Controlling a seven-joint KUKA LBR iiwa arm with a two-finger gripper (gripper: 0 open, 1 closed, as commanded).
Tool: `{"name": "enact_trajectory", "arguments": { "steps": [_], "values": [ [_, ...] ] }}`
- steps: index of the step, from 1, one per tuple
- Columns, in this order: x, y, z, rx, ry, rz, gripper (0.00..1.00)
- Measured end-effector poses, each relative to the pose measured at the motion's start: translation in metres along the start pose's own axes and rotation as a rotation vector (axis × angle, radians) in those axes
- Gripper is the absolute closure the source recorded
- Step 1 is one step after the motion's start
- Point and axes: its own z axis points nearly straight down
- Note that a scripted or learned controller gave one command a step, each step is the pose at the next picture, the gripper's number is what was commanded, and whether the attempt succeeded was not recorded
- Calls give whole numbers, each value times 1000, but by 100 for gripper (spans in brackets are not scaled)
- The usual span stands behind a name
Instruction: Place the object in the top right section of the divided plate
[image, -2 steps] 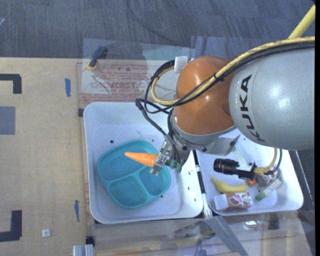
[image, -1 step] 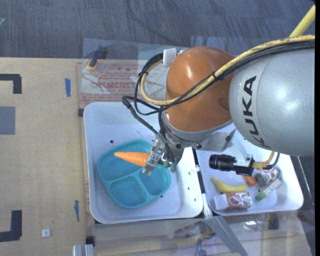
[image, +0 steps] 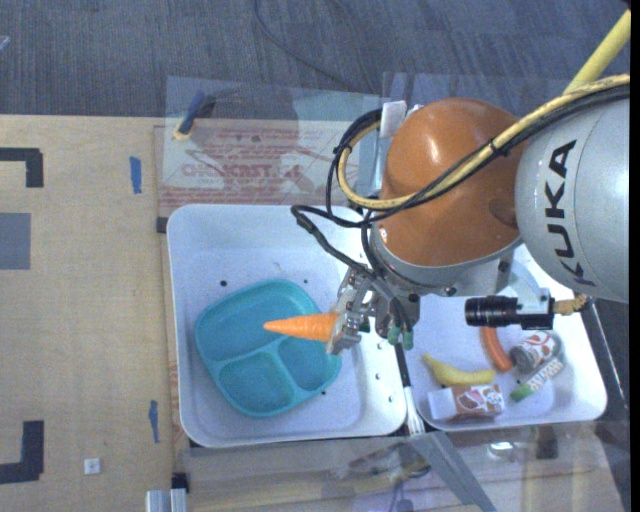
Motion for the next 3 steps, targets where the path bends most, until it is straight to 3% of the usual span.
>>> {"name": "enact_trajectory", "arguments": {
  "steps": [1,2,3],
  "values": [
    [-22,17,51,0,0,-36,100],
    [-67,79,75,-3,-4,43,100],
    [-38,55,49,-1,0,-364,100]
  ]
}}
